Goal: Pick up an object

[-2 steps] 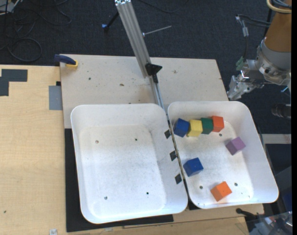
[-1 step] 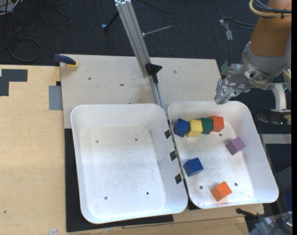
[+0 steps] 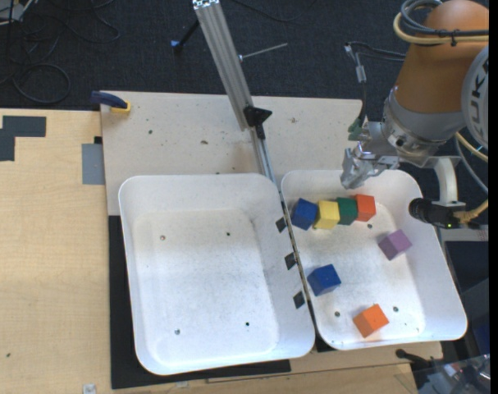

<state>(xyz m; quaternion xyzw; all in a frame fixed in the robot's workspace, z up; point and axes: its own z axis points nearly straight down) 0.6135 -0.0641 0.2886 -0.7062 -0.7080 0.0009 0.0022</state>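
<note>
Two white bins sit on the desk (image 3: pixel 191 134); above the right bin (image 3: pixel 429 302), the claw (image 3: pixel 359 171) hovers over coloured cubes (image 3: pixel 335 212), grip state unclear.

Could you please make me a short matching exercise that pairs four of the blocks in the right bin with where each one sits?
Things:
1. purple block
2. orange block
3. yellow block
4. red block

Places:
A. in the row of four, between a blue and a green block
B. near the bin's front edge
C. right end of the row, just below the gripper
D. alone, toward the bin's right side

Pairs: 1-D, 2-B, 3-A, 4-C
</note>
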